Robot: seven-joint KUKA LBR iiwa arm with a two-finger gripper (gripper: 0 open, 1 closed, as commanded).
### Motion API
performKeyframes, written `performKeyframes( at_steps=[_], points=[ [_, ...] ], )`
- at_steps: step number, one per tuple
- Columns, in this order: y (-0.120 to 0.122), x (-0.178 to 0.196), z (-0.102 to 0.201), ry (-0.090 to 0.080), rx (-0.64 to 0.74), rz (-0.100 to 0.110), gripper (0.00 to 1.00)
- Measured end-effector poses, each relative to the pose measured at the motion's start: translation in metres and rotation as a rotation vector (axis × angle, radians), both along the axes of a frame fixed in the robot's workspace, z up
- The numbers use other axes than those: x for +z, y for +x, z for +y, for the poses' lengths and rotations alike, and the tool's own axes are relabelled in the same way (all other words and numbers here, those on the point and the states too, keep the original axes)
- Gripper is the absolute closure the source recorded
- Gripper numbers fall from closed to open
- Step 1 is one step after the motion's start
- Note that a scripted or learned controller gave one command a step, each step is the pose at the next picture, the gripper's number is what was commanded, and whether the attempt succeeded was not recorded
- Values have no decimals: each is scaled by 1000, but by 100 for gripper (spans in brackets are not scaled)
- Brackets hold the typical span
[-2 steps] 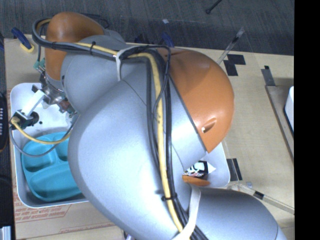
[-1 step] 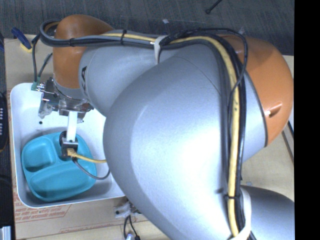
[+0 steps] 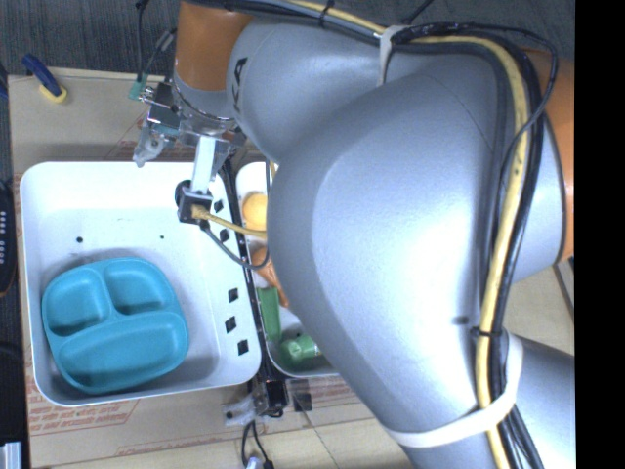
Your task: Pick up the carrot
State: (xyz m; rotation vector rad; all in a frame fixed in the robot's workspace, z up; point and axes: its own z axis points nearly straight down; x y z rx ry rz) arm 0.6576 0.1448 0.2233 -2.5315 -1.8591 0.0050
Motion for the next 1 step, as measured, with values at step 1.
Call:
performKeyframes(
  at_steps=[1],
  points=[
    [-54,-137,37,-2,-84,16,0]
  ],
)
